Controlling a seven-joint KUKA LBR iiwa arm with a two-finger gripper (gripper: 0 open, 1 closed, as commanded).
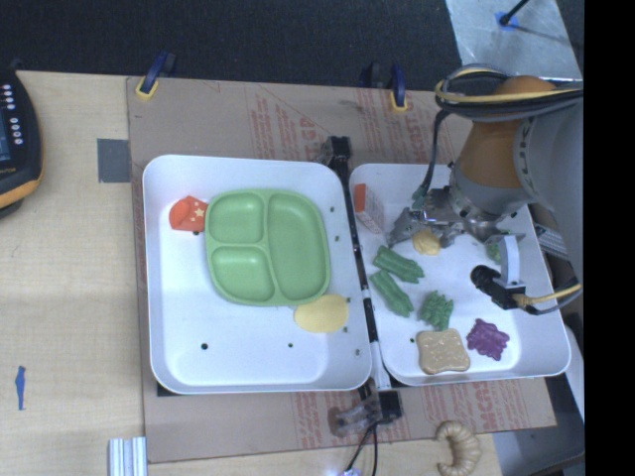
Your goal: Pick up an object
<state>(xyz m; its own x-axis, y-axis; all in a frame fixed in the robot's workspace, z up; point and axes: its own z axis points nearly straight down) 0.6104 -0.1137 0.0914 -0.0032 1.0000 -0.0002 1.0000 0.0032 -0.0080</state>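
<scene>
Nearest, on the surface point(79, 345), 2 white bins sit side by side. Right bin point(552, 357), front: toast slice point(442, 351) beside a purple grape bunch point(487, 338). Behind them 3 green veg pieces: 1 point(435, 309) near the toast, 1 point(391, 294) by the divider, 1 point(398, 264) further back. Left bin point(179, 345) holds a green 3-compartment plate point(268, 247), w/ a yellow piece point(320, 314) touching its front edge and a red item point(188, 214) at its back-left. Further back the gripper point(429, 234) is spread open over a small yellow piece point(427, 242), which sits between its fingers.
</scene>
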